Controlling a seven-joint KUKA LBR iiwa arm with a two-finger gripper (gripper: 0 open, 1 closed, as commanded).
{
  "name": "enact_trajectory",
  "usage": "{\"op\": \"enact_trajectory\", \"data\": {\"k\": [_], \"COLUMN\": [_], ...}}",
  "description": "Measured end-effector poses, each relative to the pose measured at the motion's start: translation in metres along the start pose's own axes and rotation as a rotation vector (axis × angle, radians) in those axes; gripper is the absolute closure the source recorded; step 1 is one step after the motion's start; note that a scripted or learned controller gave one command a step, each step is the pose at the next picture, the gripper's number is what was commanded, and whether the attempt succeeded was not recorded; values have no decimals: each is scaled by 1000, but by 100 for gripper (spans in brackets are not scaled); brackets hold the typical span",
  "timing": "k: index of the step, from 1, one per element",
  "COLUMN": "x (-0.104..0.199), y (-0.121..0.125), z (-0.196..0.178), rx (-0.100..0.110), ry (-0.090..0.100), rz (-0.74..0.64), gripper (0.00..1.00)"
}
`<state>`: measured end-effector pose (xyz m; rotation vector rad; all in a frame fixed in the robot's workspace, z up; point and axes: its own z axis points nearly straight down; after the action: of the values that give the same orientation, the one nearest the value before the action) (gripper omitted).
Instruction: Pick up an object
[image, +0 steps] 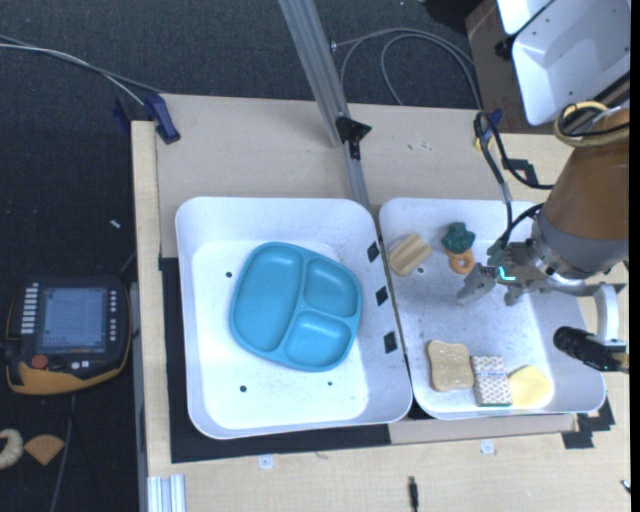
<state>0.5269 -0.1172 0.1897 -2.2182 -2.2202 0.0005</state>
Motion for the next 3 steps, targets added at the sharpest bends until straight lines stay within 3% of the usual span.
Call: {"op": "enact_trajectory", "data": {"k": [1, 2, 3], "x": [0, -4, -3], "y": [0, -6, -5], "z": [0, 61, 105], "rx": [-1, 6, -2], "ry": [0, 1, 0], "rz": [0, 2, 1], "gripper": [0, 0, 0]}}
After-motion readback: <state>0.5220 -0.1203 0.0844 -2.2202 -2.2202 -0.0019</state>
